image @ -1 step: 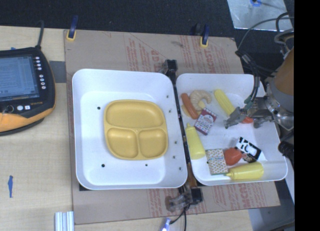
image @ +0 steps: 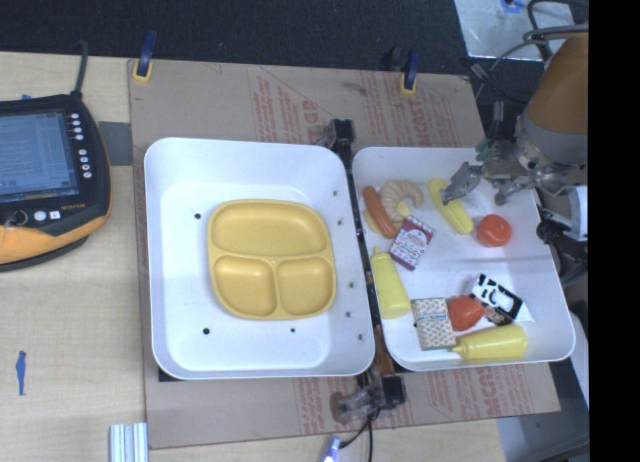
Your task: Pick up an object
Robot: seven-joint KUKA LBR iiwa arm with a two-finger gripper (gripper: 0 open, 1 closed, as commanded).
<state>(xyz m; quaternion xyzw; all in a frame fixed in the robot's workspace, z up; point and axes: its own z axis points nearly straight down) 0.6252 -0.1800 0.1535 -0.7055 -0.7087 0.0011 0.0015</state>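
Right bin [image: 560,290]: loose toy food, including corn [image: 456,216], tomato [image: 492,231] and hot dog [image: 379,212], scattered apart, which leaves room for a grab. Gripper [image: 488,182], upper right of frame, hangs over the bin's top edge, jaws spread and holding nothing, nearest the corn. Left bin [image: 165,250]: a yellow tray [image: 270,257], centred.

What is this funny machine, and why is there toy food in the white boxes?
It is a robot arm, seen from a camera up above the bench. The arm reaches in from the right side. At its end is a pincer with two open fingers, hanging over the right bin; nothing is between them. That bin holds toy food: a hot dog, a croissant, corn, a tomato, two yellow bottles and small packets. The left bin holds a yellow plate with three sections. On the far left lies the control tablet. The robot tries to pick one toy up.
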